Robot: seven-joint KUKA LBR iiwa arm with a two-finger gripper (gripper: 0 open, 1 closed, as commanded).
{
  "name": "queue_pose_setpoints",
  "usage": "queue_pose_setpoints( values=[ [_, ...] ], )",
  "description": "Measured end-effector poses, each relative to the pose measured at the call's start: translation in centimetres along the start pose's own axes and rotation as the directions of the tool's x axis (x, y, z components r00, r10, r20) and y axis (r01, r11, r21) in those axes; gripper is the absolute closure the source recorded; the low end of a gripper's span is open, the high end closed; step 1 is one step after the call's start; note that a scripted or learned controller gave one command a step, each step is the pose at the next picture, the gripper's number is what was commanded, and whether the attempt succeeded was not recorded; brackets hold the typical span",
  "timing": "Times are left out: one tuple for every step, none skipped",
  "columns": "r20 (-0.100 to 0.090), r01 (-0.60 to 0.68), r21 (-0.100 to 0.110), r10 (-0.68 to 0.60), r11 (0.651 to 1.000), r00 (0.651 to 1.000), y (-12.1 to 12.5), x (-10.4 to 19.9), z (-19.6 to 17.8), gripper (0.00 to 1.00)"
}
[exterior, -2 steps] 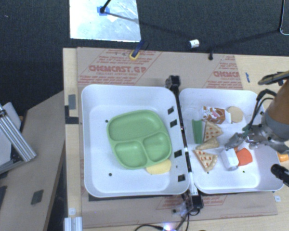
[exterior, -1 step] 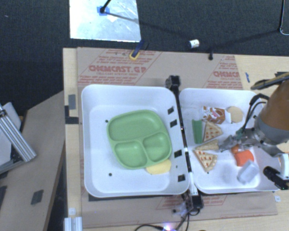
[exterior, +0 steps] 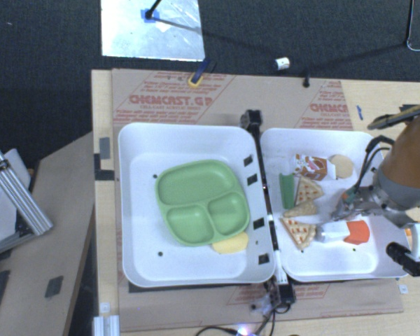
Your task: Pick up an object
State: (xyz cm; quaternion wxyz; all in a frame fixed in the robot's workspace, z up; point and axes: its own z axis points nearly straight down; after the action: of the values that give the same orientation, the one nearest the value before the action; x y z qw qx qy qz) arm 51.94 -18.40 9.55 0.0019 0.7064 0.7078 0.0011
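The right bin (exterior: 364, 264) holds most of the loose objects. A green stick (exterior: 287, 190) lies upright along its left side, beside two waffle wedges (exterior: 309, 189) (exterior: 298, 231). A red-and-white packet (exterior: 311, 166) and a pale round piece (exterior: 342, 165) sit near the top. An orange block (exterior: 358, 232) lies low on the right. In the left bin (exterior: 136, 208), a green divided tray (exterior: 199, 201) rests flat, a yellow piece (exterior: 230, 243) touching its lower edge.

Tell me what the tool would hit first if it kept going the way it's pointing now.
Probably the lower waffle piece: the tool reaches left across the right bin toward it. Height above the floor is hard to judge, so it could pass over.
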Motion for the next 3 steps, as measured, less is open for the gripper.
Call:
queue_pose_setpoints(
  values=[
    [0.000, 0.003, -0.001, -0.003, 1.000, 1.000, 0.5, 1.0, -5.3, 1.00],
    [0.001, 0.004, -0.004, -0.004, 1.000, 1.000, 0.9, 1.1, -11.8, 1.00],
    [0.000, 0.003, 0.001, -0.003, 1.000, 1.000, 1.0, 1.1, -12.9, 1.00]
  ],
)
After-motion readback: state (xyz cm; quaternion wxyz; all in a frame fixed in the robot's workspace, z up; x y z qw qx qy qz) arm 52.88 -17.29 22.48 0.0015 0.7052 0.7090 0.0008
